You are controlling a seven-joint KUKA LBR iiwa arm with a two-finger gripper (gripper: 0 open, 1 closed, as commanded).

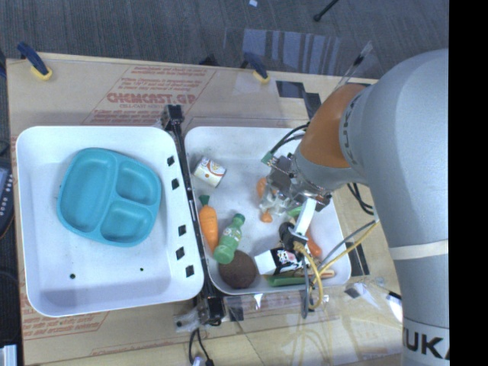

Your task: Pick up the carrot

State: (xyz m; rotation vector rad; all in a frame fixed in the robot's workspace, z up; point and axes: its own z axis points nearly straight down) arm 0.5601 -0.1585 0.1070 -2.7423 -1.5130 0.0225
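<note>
We see the carrot [208, 226] lying in the right bin [252, 139] beside the green bottle [228, 239], at nine o'clock from the jaws, well apart. Whether the jaws are open, we cannot tell.

overhead slanted view, bins [99, 296] probably midrange

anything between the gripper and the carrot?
Camera view: mostly bare bin floor between the gripper and the carrot. The green bottle lies beside the carrot on the gripper's side, just below the direct line.
</note>
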